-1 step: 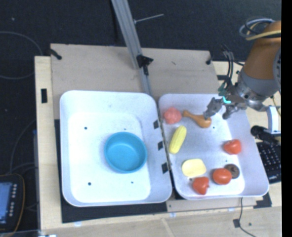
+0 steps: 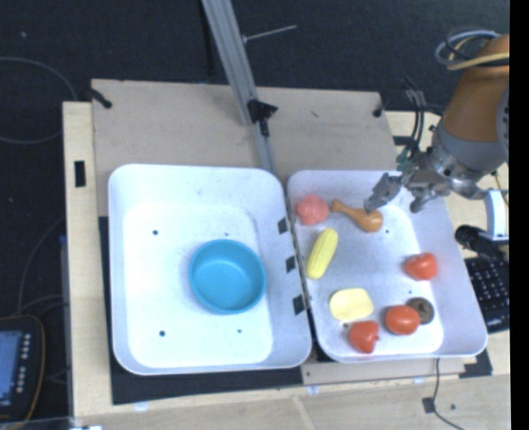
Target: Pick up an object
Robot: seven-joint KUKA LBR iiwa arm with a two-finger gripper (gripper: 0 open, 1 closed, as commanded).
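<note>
The right bin holds several small items: a pink ball, a brown drumstick-shaped piece, a yellow corn cob, a pale yellow block, three red pieces and a small brown piece. My gripper hangs over the bin's upper right part, just right of the drumstick's thick end. Its two fingers are spread apart, open, with nothing between them.
The left bin holds a blue bowl. A grey metal post slants down to the gap between the bins. A black keyboard lies off the right bin's edge.
</note>
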